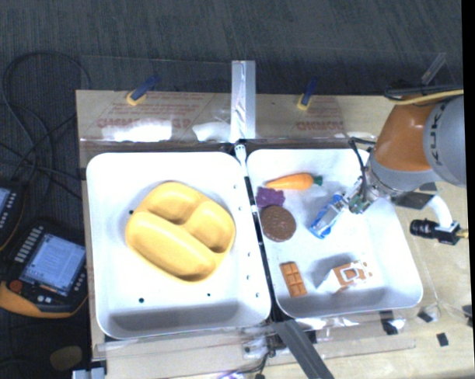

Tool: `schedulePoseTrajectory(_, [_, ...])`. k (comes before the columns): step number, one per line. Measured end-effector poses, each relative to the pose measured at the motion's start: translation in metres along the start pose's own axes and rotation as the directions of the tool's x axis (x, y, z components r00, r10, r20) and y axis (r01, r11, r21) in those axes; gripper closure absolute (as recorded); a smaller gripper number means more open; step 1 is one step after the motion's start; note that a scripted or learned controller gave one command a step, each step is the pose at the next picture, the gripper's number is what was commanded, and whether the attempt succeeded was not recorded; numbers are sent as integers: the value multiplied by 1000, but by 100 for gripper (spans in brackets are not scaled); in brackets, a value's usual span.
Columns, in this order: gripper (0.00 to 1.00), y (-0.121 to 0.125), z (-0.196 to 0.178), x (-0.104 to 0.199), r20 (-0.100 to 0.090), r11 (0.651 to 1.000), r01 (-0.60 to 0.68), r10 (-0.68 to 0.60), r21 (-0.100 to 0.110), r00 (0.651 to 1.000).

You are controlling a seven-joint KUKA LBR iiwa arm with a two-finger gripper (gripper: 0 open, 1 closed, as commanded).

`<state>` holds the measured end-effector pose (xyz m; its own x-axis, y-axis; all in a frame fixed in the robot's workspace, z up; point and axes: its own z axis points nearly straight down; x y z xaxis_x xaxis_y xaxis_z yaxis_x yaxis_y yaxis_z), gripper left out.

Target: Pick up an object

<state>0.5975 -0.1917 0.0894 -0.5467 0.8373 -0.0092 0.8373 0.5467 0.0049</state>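
In the right bin [395,249], my gripper [353,202] is low by the right wall, at the upper right end of a small blue and white object [326,218]. Whether it touches that object is unclear. An orange carrot [290,181] lies near the bin's back. A purple piece [270,197] sits beside it, with a brown round disc [277,222] just below. Toward the front lie a brown waffle-like bar [293,278] and a small orange and white toy [351,275].
The left bin [117,305] holds a large yellow bread-shaped object [179,229]. A divider ridge [255,239] separates the two bins. The arm's orange band [403,140] hangs over the right bin's back right corner. Cables and handheld devices [46,265] lie left of the bench.
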Motion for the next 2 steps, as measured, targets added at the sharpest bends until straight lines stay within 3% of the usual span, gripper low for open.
schedulePoseTrajectory(1, [100, 2, -8, 0, -2, 1000, 0, 0, -4, 1000])
schedulePoseTrajectory(2, [100, -39, -4, -15, -2, 1000, 28, -28, 0, 1000])
